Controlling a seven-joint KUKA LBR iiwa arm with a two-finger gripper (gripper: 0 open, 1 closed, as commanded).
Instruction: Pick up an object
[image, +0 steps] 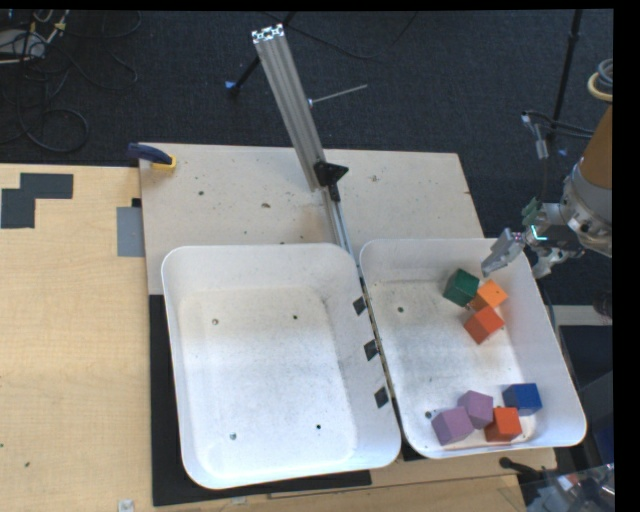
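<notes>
Nearest the camera, the left bin (190, 300) lies bare apart from a few dark specks, and beside it the right bin (560, 380) holds all the blocks. At that bin's near rim sits one cluster: two purple blocks (465, 417) touching each other, an orange block (504, 424) just beside them and a blue block (522, 397) against it. Further back lies a second cluster: a red block (483, 324), a second orange block (491, 295) touching it, and a green block (461, 287) against that. The gripper (515, 245) hangs over the far right corner of this bin, near the green and orange pair but above them; whether it is open or closed cannot be told from this angle, and nothing shows between its tips. Beyond the bins runs the bare bench top, with a slanted metal rail (295, 105) and a small blue and yellow clamp (152, 155) at the far left edge. By the look of things, the pick is not yet made: every block rests in the bin, so descent, grip and lift all remain.
</notes>
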